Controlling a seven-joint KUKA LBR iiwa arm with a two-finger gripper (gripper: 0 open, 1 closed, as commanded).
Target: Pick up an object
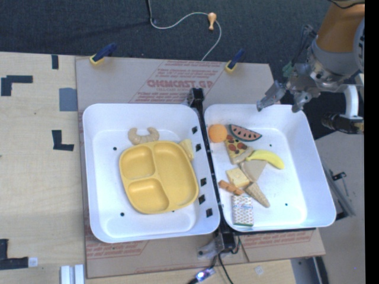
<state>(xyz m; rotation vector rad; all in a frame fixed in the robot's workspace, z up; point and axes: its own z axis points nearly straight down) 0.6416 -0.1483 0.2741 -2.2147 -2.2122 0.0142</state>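
Note:
My gripper [279, 104] hangs over the far rim of the right bin [308, 158], its two fingers spread open with nothing between them. Below and to its left, toy food lies in that bin: an orange ball [217, 132], a watermelon slice [244, 133], a pizza slice [237, 149], a banana [266, 158], tan wedges [247, 171], a cone-shaped piece [258, 194] and a small printed packet [242, 210]. All of them rest on the bin floor, apart from the gripper.
The left bin [100, 158] holds a yellow divided plate [158, 177], a tan curved piece [143, 135] and a small yellow bit [187, 148]. A black divider clip [196, 96] sits between the bins. A thin cable [177, 22] lies on the dark floor behind.

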